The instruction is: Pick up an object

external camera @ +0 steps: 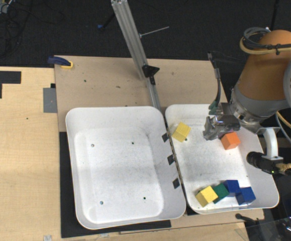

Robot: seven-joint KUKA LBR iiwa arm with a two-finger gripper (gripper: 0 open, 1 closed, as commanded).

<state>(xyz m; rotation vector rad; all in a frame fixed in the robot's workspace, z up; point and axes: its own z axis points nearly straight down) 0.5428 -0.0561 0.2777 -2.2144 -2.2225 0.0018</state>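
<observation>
Right now the arm (pixel 263 79) is reaching into the right bin (pixel 266 197) from the right, and the gripper (pixel 216 128) is hanging low over the upper middle of that bin, just beside an orange cube (pixel 230 140). Cube is sitting at the gripper's lower right, looking like it's touching or nearly touching the metal, but not between anything, so nothing is being held. Can't tell how the jaws are standing, the grey hardware is blurring together at this angle. Judging by this, the approach step is going on, grasp not yet made. Next move is probably calling for a small shift toward the orange cube and a squared-up descent around it, otherwise it's likely getting nudged aside. Other candidates: a yellow cube (pixel 181 132) lying tilted near the bin's left wall, and a cluster at the bottom edge, yellow block (pixel 206 196), green block (pixel 220 191), two blue blocks (pixel 232 186) and (pixel 245 196), packed touching each other, harder to single out. Left bin (pixel 75 119) is sitting beside it, walls touching, black clips (pixel 170 159) along the join. Bench (pixel 19 149) is light wood, a slanted aluminium rail (pixel 132 39) rising behind the bins, dark floor and cables beyond.
</observation>
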